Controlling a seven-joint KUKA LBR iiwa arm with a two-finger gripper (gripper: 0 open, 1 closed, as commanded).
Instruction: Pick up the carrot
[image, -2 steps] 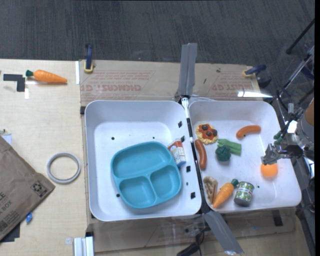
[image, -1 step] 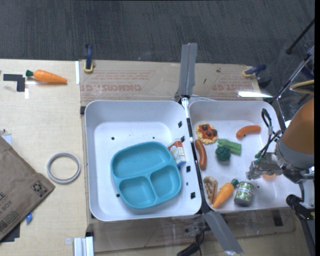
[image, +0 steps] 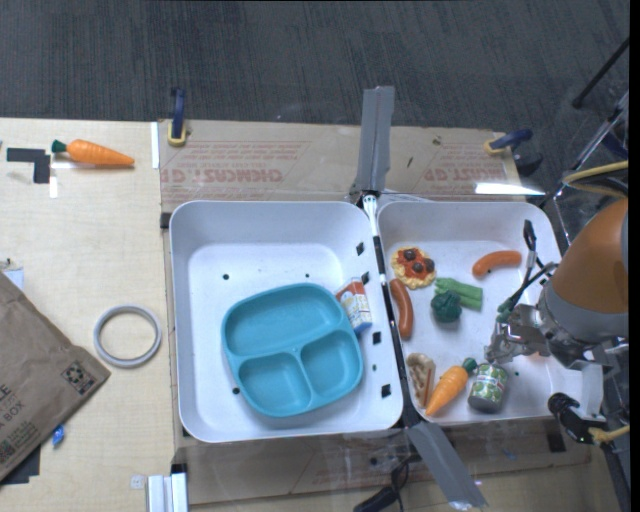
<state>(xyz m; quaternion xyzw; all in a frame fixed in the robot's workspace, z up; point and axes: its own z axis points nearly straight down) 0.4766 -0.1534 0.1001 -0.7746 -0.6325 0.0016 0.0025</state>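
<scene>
Carrot (image: 447, 387), a small orange plastic one with a green top, lies in the near part of the right white bin (image: 455, 218), tilted so its green end points far-right and its tip near-left. Its tip is just beside a tan toasted bread slice (image: 420, 374) on the left, and its green end is just beside a small jar with a green label and grey lid (image: 488, 386) on the right. The hand (image: 513, 338) of the grey arm with the orange band (image: 592, 272) hangs over the right side of this bin, just above and far of the jar; nothing shows between its fingers, and whether they are wide or narrow cannot be told from this angle. Farther back in the same bin are a green broccoli piece (image: 452, 300), a small round pizza toy with red and dark toppings (image: 413, 267), a red-brown sausage (image: 403, 307) along the left wall, and an orange sausage (image: 496, 262) near the far right. The left white bin (image: 200, 300) holds a blue plastic tray with three compartments (image: 290, 348) and a small labelled can (image: 355, 303) against its right wall. On the table (image: 80, 240) to the left lie a second orange carrot (image: 92, 153) at the far edge, a grey tape ring (image: 127, 334), and a brown paper bag (image: 35, 375).
</scene>
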